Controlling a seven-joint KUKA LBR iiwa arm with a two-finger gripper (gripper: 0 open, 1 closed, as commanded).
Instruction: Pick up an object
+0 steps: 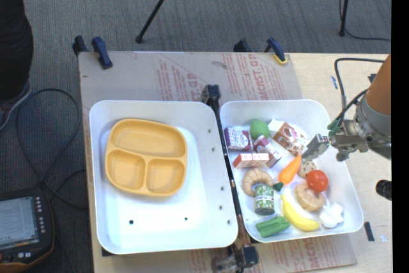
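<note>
The right bin (345, 192) holds several toy foods. Among them are a green ball (258, 128), a purple carton (237, 137), a brown carton (291, 136), an orange carrot (289, 169), a red tomato (317, 180), a croissant (256, 177), a green can (263, 199) and a yellow banana (299, 217). My gripper (317, 146) hangs over the bin's right side, just right of the brown carton and above the carrot and tomato. Nothing shows as held in it.
In the left bin (160, 220) lies a yellow three-compartment plate (147, 156). Blue clamps (101, 51) grip the board's far edge. A black cable (348, 64) loops at the right. A tripod leg (163, 0) stands beyond the bench.
</note>
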